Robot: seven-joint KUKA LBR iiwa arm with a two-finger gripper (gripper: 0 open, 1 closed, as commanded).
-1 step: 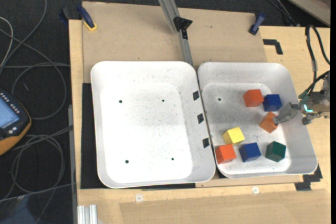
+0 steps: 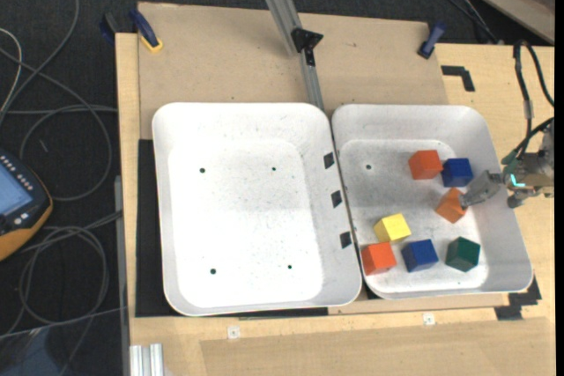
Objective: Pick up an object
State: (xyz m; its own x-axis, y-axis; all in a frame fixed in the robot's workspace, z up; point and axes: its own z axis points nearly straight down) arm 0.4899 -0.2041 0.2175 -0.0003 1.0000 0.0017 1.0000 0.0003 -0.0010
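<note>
1. Hand (image 2: 483,191) reaches in from the right edge of the right bin (image 2: 493,132), low over the floor, its tip just beside an orange block (image 2: 451,207). Finger state: cannot tell, too small and blurred.
2. Candidates all lie in the right bin: an orange cube (image 2: 425,164) touching a blue cube (image 2: 457,172) at the far side; yellow cube (image 2: 393,227), red-orange cube (image 2: 380,256), second blue cube (image 2: 420,254) and green cube (image 2: 463,254) along the near side. Left bin (image 2: 176,132) holds no blocks.
3. Risk: the tip meets the orange block from the side and could shove it away rather than straddle it.
4. Risk: the far blue cube is close; a spread finger could snag it.
5. Risk: a corner pinch on the tilted-looking block could slip on lift.
</note>
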